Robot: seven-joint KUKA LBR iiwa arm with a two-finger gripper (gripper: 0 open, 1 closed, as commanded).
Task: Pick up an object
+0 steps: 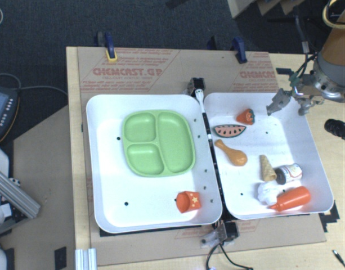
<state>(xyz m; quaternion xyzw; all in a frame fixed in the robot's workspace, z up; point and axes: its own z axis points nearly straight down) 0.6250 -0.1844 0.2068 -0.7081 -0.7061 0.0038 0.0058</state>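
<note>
The gripper (290,101), fingers spread and holding nothing, hovers over the right bin's (307,151) far right corner, near the strawberry (246,116).

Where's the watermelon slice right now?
The watermelon slice lies in the right bin, near its left wall, just below the strawberry and above the chicken drumstick.

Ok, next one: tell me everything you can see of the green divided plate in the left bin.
The green plate is a pale green, rounded-square tray that looks like matte plastic. Raised ridges split it into three compartments: two smaller ones on the view's left, one long one on its right. It lies flat, right side up, slightly rotated, in the upper middle of the left bin. Nothing lies in it or touches it; the small red-orange toy sits apart, nearer the camera.
</note>
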